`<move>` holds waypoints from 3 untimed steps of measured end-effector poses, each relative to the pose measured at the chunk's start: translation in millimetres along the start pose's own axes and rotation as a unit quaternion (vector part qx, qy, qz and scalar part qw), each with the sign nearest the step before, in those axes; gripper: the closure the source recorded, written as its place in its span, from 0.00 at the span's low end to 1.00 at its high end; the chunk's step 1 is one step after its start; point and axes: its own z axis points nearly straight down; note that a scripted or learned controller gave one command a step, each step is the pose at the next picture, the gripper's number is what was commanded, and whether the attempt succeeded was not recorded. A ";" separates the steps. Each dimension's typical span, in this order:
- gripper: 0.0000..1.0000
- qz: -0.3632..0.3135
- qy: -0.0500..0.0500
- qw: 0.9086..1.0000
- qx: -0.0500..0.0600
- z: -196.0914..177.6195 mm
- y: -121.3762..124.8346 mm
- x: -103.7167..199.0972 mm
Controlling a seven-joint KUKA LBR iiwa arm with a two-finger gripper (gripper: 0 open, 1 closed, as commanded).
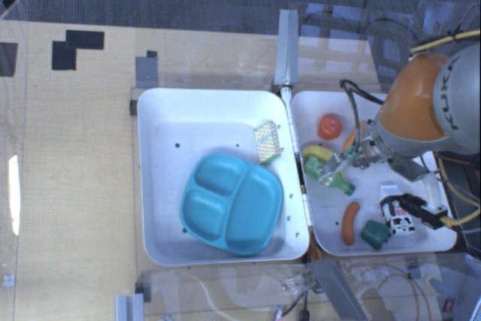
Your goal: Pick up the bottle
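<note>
1. Gripper (356, 156): it hangs over the middle of the right bin (443, 243), at the end of the grey arm with its orange band (409, 105). From here I cannot tell whether it is open or closed.
2. Bottle (331, 177): clear with green parts, it lies on its side on the bin floor, just beside the gripper on its left and a little nearer the front edge. Whether the gripper touches it cannot be told.
3. Banana (316, 152): yellow, just left of the gripper and touching or nearly touching the bottle's upper end.
4. Tomato (329, 126): red and round, near the gripper, behind it and to its left.
5. Sausage (349, 223): reddish, lying in front of the gripper and apart from the bottle.
6. Green block (373, 234): just right of the sausage, in front of the gripper.
7. Left bin (150, 162): well to the gripper's left. It holds a blue divided plate (231, 204) and, closer to the gripper, a small patterned packet (267, 140) by the bin's right wall.
</note>
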 end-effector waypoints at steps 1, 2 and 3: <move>0.00 -0.030 0.008 0.999 0.013 22.2 -34.0 17.8; 1.00 -0.031 0.007 0.999 0.009 10.0 -30.3 17.5; 1.00 -0.025 0.008 1.000 0.015 -139.6 32.3 47.9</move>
